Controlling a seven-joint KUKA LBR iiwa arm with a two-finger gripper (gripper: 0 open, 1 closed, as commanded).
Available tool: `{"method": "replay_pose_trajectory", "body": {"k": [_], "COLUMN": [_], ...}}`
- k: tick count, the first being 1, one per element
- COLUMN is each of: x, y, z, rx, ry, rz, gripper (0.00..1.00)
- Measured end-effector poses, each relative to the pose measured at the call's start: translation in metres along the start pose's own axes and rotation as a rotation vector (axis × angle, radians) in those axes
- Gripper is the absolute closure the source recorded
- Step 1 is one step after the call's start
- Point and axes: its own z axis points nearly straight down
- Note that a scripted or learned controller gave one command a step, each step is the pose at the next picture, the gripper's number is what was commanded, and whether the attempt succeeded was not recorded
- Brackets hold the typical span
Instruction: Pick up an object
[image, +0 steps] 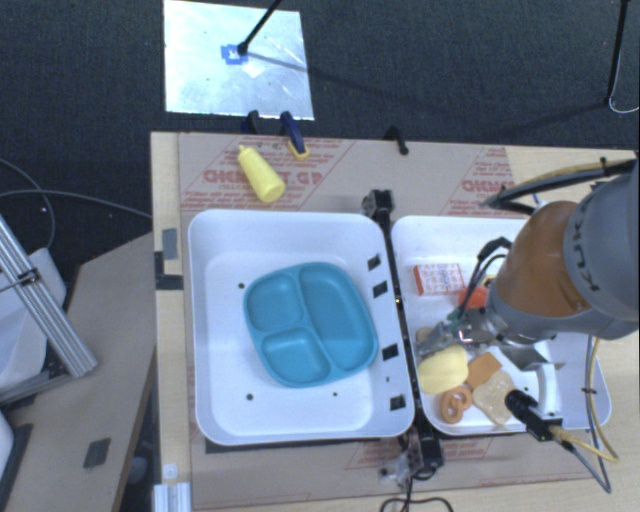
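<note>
Blue plastic, a three-compartment plate (310, 323), lies alone in the left white bin (215, 300), tilted a little against the bin's sides. The grey arm with its orange band (545, 265) reaches over the right white bin (415, 240) from the right, and the gripper (440, 338) hangs low above the bin's middle, just above a pale yellow lemon-shaped object (444, 370). Whether its tips stand apart or together I cannot tell; the wrist and its cables cover them, and nothing shows held between them. Beside the yellow object lie a tan bread-like slice (485, 370), a small brown pretzel-shaped piece (455, 404) and a paler slice (492, 402), all close together near the bin's front edge. A small white and orange box (438, 277) lies further back in the same bin. Outside the bins, on the cardboard behind the left one, rests a yellow bottle (261, 174).
</note>
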Motion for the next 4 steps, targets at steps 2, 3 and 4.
{"method": "replay_pose_trajectory", "body": {"k": [2,3,4], "x": [-0.013,-0.07,-0.045], "y": [-0.021,0.031,0.135], "z": [0.0,0.0,0.002], "rx": [0.001,0.0,-0.004], "ry": [0.003,-0.002,-0.002], "rz": [-0.003,-0.001,-0.012], "gripper": [0.0,0.0,0.0]}}
